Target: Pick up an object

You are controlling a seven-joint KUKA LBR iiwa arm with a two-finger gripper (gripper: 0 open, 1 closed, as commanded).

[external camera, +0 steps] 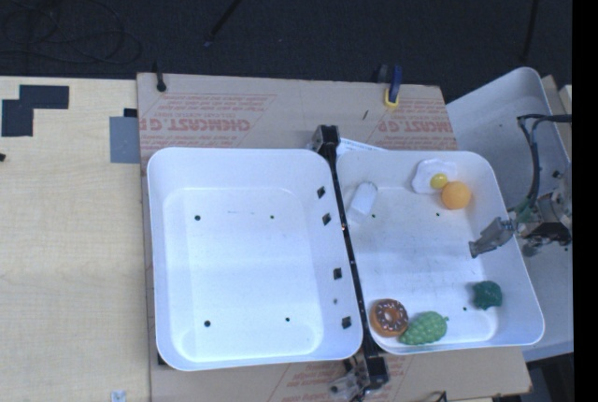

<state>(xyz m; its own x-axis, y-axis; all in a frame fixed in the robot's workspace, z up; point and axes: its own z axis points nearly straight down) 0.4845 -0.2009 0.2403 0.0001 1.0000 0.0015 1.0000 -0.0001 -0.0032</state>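
Note:
Several small objects lie in the right bin (411,246). At its back right, an orange ball (456,195) sits beside a white fried-egg toy (433,178). A pale translucent cup (362,198) lies near the divider. At the front, a brown donut (389,317) touches a light green bumpy fruit (425,328). A dark green piece (487,294) rests near the front right corner. My gripper (509,236) hangs at the bin's right rim, above and behind the dark green piece, and I see nothing held in it.
The left bin (243,260) stands next to the right one, with a black clip strip (338,251) between them. Both rest on a cardboard sheet (280,115). A white panel (505,115) and cables stand at the right.

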